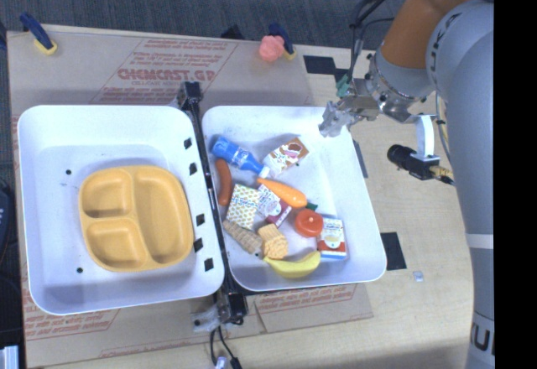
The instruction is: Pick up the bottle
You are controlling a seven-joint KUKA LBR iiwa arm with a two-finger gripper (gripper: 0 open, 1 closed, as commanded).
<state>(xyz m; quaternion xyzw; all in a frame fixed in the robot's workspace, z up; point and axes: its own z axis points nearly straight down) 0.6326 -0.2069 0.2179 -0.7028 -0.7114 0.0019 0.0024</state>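
Cardboard sheeting with red print covered the bench (168,65) you were working over, and two shallow white bins sat side by side on it, a black clip joining them at the far edge. Your bottle (234,154), blue with a white end, lay on its side in the right bin (357,200), near that bin's far-left corner and just beside a sausage (224,182). Your gripper (333,121) hung above the bin's far-right rim, well apart from the bottle, and nothing sat between its fingers; whether they stood apart or together you could not tell at that slant. To do this step well, I judge you needed to carry the gripper leftward across the bin, turn the jaws to straddle the bottle's narrow width, and descend clear of the small carton (285,155) lying close by. In the left bin (33,216) rested a yellow divided plate (134,216). Dark ribbed flooring lay beyond the bench, and a pink object (271,48) sat at its far edge.
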